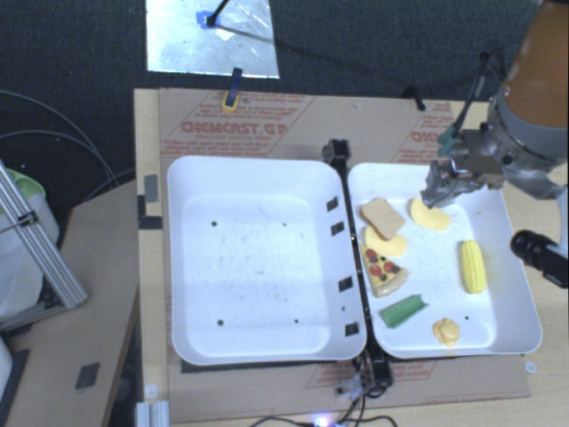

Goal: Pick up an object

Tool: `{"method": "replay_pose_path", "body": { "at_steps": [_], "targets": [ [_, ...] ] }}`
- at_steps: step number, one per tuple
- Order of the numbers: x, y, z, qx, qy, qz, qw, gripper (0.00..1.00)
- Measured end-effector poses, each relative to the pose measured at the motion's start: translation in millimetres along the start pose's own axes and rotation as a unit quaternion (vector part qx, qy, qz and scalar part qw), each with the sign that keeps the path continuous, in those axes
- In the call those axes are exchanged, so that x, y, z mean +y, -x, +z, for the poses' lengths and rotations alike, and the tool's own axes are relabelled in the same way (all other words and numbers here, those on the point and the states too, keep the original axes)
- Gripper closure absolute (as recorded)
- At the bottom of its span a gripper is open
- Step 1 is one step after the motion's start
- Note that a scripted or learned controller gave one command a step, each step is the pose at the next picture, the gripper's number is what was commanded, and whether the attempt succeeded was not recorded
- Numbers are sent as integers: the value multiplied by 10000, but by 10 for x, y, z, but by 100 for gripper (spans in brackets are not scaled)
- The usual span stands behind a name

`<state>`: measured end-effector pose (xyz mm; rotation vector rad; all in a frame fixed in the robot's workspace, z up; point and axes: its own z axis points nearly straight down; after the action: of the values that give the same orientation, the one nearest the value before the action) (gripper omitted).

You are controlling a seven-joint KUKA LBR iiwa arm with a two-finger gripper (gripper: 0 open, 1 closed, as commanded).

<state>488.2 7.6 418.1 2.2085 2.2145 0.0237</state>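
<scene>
The left bin carries no objects. The right bin carries all of them. From left to right these are: a toast slice, with a pale yellow piece just below it; a pizza slice; a green piece; a yellow disc; a small yellow lump; and a corn cob.

The gripper hangs over the upper part of the right bin, directly above the yellow disc. Its tips are close to the disc or touching it; which of the two cannot be told. The state of the jaws cannot be told, as the gripper body hides them at this angle.

Task status: nothing is lifted. Every object lies on the bin floor. The arm is placed over a likely target, the disc. Judged from this, the approach is complete or nearly so. Closing on an object and raising it clear of the bin remain.
</scene>
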Motion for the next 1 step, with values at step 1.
{"method": "replay_pose_path", "body": {
  "at_steps": [1],
  "targets": [
    [-45, -389, 1102, -1, -143, -22, 9999, 100]
  ]
}}
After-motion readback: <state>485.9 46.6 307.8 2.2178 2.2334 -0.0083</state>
